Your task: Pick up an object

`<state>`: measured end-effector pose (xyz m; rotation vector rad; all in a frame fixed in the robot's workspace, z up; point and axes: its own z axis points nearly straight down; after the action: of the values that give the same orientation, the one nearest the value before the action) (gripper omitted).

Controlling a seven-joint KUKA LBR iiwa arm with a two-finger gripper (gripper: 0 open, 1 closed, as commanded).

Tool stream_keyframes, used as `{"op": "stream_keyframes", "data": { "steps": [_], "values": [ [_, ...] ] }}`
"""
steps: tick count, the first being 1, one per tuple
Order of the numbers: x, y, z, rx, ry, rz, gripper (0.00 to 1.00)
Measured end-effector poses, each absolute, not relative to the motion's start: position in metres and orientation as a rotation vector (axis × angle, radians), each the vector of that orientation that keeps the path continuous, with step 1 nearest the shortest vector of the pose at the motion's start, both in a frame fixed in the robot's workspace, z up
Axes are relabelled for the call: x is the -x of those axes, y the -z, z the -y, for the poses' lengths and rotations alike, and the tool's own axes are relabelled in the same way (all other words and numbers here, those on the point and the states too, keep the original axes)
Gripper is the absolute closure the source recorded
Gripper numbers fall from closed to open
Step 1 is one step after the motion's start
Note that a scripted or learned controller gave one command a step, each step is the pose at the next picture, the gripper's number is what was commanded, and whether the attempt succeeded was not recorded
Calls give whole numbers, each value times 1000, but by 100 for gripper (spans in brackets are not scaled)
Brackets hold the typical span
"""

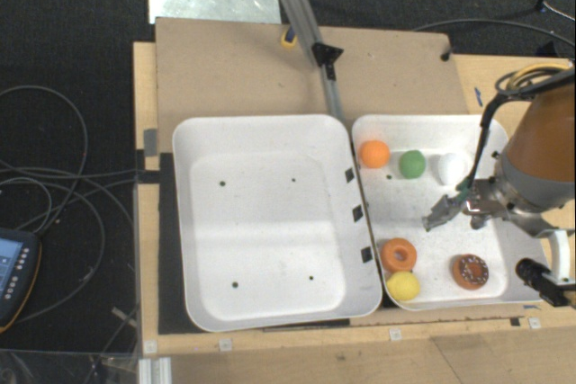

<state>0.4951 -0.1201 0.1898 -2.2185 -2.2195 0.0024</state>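
Observation:
The right bin [423,129] holds an orange ball [373,155], a green ball [411,164] and a white object [446,166] along its far side. Near its front lie an orange ring [399,254], a yellow ball [403,286] and a brown sprinkled doughnut [470,272]. My gripper [441,214] hangs over the middle of this bin, pointing left, between the white object and the doughnut. Nothing shows between its fingers.
The left bin [261,220] sits beside the right one, with a black-clipped divider between them. A grey pole [301,4] slants across the back of the bench. Cables lie on the dark floor to the left.

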Motion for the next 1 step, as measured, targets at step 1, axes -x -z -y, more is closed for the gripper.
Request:
{"op": "stream_keyframes", "data": {
  "steps": [1],
  "values": [
    [-486,-132,120,2218,-4,2217,0]
  ]
}}
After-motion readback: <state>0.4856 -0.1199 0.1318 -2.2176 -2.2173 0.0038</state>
